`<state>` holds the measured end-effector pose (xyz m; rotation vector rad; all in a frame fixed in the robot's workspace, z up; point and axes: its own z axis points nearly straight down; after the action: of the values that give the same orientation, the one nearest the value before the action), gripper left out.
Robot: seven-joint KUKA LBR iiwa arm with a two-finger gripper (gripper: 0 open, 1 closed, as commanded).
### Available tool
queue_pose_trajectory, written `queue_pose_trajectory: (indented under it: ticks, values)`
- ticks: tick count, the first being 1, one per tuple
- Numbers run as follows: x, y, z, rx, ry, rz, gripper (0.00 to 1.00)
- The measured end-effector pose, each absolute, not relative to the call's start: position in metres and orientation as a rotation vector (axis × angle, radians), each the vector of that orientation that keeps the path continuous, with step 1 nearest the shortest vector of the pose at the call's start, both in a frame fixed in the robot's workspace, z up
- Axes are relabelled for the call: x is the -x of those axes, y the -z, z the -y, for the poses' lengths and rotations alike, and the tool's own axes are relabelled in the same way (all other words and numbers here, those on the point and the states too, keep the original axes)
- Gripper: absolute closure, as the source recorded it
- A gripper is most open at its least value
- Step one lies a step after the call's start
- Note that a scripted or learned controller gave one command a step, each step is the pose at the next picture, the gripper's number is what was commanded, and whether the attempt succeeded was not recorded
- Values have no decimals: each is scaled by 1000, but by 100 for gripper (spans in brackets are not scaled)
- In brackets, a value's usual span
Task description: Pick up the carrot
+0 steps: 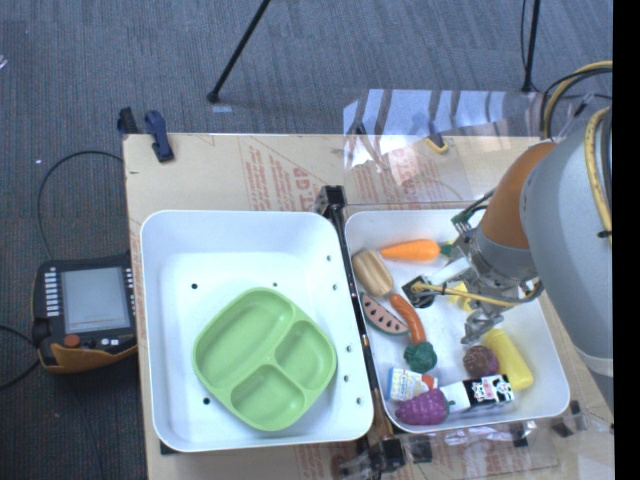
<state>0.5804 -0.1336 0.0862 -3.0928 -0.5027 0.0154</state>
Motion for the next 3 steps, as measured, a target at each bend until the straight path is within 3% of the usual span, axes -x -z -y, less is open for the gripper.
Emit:
queue_pose_trajectory:
  ticks: [1, 2, 3]
  values:
    - [-603, -86, 86, 3083, -12, 549, 0]
    - [-554, -86, 84, 3117, -18, 308, 0]
    - [-613, -87, 84, 3118, -12, 314, 0]
